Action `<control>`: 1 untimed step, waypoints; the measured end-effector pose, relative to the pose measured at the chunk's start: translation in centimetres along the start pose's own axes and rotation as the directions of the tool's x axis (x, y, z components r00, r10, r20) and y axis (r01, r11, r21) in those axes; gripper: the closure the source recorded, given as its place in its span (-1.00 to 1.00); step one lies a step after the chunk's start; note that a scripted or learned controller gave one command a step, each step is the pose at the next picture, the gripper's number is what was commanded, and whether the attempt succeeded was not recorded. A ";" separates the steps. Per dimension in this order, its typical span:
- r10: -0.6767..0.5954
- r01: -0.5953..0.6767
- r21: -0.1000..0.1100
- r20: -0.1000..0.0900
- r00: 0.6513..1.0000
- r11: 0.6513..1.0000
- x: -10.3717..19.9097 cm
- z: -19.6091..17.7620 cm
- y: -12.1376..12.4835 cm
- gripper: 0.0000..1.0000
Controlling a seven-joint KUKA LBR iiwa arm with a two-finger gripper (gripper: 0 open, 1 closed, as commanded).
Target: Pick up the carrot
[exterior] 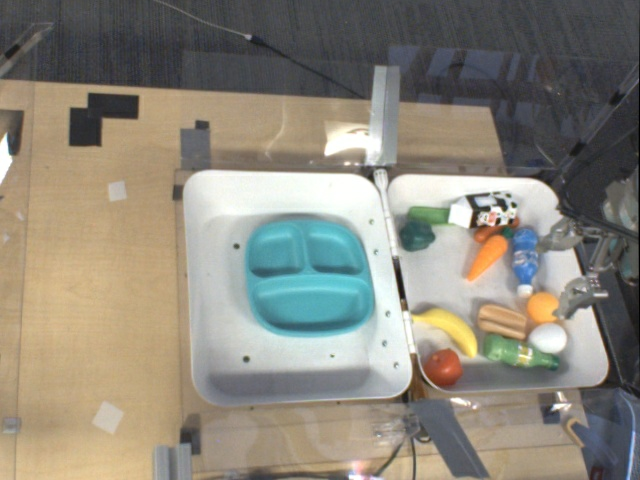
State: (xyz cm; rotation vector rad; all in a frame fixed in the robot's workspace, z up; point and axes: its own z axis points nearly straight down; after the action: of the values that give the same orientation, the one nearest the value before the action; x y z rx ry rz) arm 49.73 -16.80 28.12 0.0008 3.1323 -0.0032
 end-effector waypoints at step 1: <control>-0.113 0.113 0.007 0.016 0.993 0.994 0.0 16.7 -2.0 -1.00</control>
State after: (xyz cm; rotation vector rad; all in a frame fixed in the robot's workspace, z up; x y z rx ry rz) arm 49.85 -18.85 11.47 -0.1761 3.1106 -0.0135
